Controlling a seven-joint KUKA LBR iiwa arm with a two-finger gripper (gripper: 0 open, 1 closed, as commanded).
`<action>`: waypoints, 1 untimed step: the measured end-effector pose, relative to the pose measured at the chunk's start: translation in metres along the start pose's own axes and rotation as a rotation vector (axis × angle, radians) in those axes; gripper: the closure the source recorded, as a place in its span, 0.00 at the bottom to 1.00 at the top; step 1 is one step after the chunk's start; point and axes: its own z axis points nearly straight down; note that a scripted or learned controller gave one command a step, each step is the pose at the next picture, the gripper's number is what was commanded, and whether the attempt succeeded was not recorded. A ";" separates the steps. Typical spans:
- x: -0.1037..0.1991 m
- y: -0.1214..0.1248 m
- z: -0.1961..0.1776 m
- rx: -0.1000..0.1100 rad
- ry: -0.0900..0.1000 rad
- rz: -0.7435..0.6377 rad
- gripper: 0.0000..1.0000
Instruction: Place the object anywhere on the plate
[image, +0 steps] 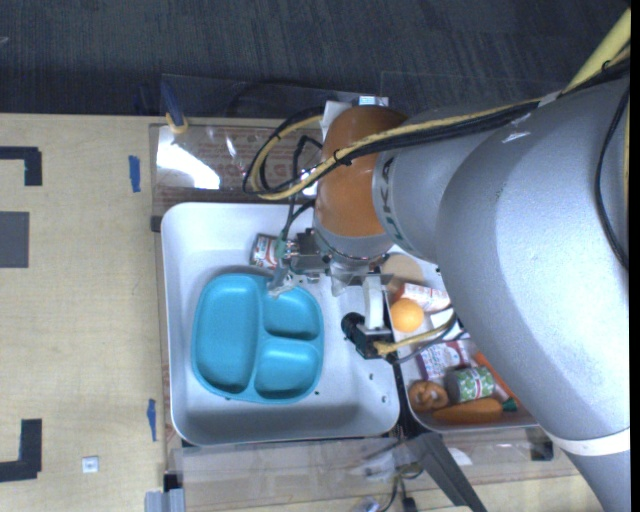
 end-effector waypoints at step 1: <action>-0.030 0.064 -0.166 -0.013 0.001 -0.051 0.00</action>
